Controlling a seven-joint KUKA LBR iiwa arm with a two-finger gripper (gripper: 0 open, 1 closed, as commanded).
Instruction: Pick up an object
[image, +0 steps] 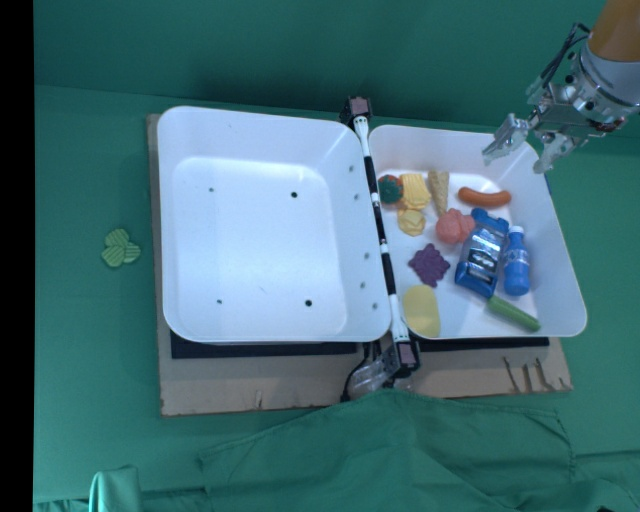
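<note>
While the end effector hangs spread and empty over the right bin's far corner, every candidate object lies below in that bin, clustered toward the divider where loose pieces settle: a smooth sausage, a ridged yellow wafer, a knobbly purple grape bunch, a glossy blue packet touching a blue bottle, and a slim green vegetable near the front rim; the left bin adjoins
</note>
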